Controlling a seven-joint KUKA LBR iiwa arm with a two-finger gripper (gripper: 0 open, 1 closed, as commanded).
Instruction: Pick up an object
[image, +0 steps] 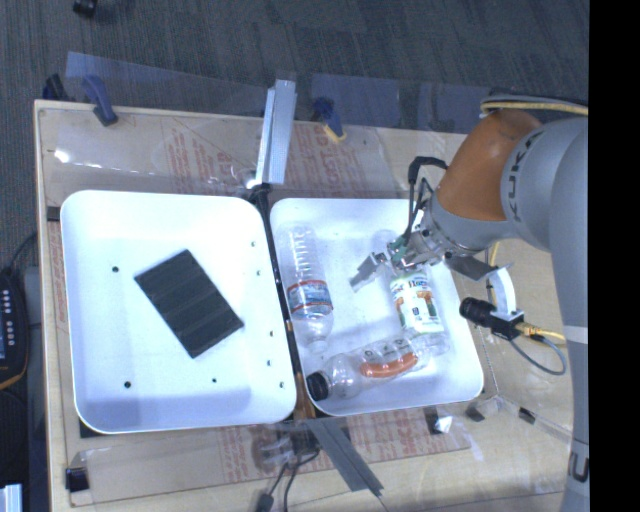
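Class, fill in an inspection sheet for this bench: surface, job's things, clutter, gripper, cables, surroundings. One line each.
Surface: bench bearing the left bin and right bin side by side.
Job's things: dark flat pad in the left bin; water bottle, white labelled bottle and clear bottle with black cap in the right bin.
Clutter: nothing seen.
Gripper: gripper low over the right bin, above the white labelled bottle; nothing seen held.
Cables: black cable at the wrist.
Surroundings: dark carpet.

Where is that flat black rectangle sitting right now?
The black slab lies flat, turned at an angle, in the left bin, near its middle, apart from the bottles in the right bin.
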